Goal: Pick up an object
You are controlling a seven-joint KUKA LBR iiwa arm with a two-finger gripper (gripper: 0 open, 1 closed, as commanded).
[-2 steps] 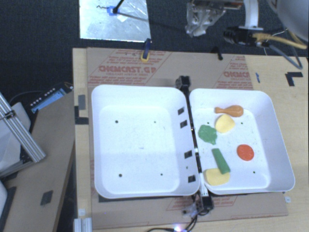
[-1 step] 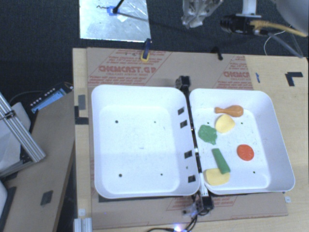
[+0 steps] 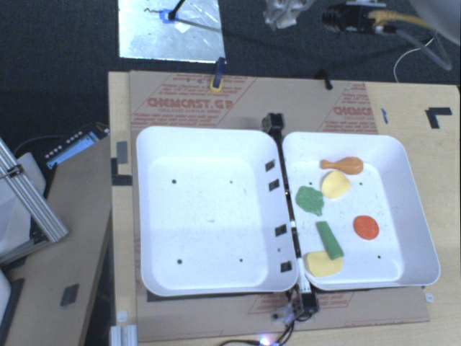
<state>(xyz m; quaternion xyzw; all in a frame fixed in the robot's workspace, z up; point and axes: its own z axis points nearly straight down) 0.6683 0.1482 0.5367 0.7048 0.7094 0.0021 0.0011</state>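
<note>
The gripper (image 3: 282, 9) hangs above the bench's far edge, too blurred to judge. The toy drumstick (image 3: 343, 166) lies near the right bin's (image 3: 414, 186) far edge; light, rigid, slippery plastic, best pinched across its thick end.

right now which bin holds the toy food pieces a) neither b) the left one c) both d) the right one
d, since the drumstick, green leaf, red disc and green bar all lie in the right bin.
</note>
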